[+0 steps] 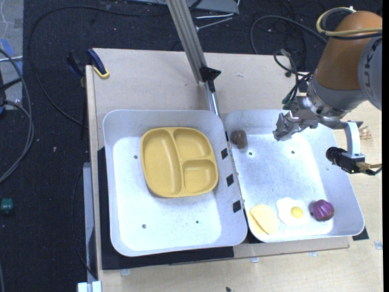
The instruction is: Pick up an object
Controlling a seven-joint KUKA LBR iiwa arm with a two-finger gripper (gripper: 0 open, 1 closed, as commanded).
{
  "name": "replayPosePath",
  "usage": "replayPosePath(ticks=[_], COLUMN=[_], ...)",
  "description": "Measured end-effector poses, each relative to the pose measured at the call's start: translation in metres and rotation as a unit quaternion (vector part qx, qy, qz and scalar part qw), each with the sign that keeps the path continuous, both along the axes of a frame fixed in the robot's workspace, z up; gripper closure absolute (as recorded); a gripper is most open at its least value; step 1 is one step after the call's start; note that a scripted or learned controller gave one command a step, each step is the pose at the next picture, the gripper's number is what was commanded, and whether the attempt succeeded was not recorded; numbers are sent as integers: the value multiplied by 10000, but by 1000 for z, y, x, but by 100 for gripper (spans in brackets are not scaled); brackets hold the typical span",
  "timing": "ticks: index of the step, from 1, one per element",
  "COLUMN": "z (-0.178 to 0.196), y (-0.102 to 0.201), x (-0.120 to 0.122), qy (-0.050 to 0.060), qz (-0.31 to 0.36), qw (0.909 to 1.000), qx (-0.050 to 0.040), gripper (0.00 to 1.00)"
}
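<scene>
Bench [158,78]: pale wood top, flat, bearing 2 shallow white bins side by side.
Left bin [121,224]: white, speckled floor, rounded corners, low wall.
Right bin [304,169]: same white speckled make, tilted a little against the left one; holds 4 small things.
Arm [346,47]: grey with an orange dome-like band, reaching in from the right over the far corner of the right bin.
Plate [179,161]: yellow, matte plastic, rounded square with 3 compartments, lying in the left bin.
Gripper [284,128]: dark metal, hanging above the far part of the right bin, well apart from the near-edge things, nearer the brown lump.
Jaws: cannot tell whether wide or narrow, too dark and small; nothing seen between them.
Fried egg [293,212]: toy, flat white blob with a yellow centre, at the near edge of the right bin.
Yellow slice [264,218]: flat, smooth, rounded wedge, just beside the egg on its left.
Purple ball [322,210]: glossy, roundish, just beside the egg on its right.
Brown lump [239,139]: small, dull, rounded, at the far left corner of the right bin.
Step in hand: likely the approach, nothing picked yet.
Next move: calls for choosing 1 thing, centring above it, then lowering; flat egg and slice probably hard to pinch, ball or lump likely easier.
</scene>
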State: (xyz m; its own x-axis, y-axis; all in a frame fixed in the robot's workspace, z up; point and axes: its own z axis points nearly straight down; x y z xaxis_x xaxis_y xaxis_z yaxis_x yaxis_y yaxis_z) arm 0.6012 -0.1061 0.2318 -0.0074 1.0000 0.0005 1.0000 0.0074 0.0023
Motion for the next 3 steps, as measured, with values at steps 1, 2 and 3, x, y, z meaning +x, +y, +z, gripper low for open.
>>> replayPosePath(ticks=[1, 2, 3], z=[-10, 2, 1], y=[51, 104, 168], x=[5, 14, 21], qy=[14, -1, 1], qz=[-2, 4, 6], qw=[10000, 10000, 10000], qx=[0, 5, 3], gripper=[100, 100, 100])
